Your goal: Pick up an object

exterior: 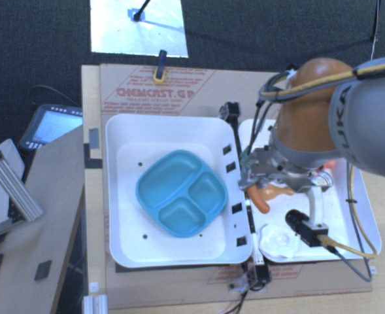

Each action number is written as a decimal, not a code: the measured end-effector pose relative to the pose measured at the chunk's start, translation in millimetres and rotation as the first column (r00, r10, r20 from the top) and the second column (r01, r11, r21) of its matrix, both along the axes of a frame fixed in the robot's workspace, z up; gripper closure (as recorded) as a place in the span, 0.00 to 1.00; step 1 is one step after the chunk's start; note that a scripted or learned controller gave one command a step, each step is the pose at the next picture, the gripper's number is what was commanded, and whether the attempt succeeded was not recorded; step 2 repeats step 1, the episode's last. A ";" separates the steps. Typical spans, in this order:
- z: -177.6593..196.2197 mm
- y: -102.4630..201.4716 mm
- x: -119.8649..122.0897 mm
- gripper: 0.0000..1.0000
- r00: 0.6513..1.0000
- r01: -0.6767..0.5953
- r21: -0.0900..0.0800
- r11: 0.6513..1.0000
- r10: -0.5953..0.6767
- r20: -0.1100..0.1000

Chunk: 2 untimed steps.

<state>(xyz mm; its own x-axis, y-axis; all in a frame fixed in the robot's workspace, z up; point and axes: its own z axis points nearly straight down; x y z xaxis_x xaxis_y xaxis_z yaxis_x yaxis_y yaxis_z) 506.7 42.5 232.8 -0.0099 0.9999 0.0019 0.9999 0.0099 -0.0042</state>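
Over the right bin point(365, 224), the arm point(349, 120) covers most of the floor, leaving open room only along the near and right rims. The hand point(261, 175) sits low at that bin's left wall; whether it is spread or pressed together cannot be told. An orange object point(264, 198) lies just below the hand, partly hidden, and a white lid point(278, 242) rests near the front corner. The left bin point(130, 133) holds a blue tray point(181, 193) at centre, with bare floor all around it. Both bins sit on the surface point(156, 90).
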 end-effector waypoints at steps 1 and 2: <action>-15.4 50.0 5.0 1.00 1.000 0.000 -0.001 1.000 0.000 -0.001; -15.4 50.0 5.0 1.00 1.000 0.000 -0.001 1.000 0.000 -0.001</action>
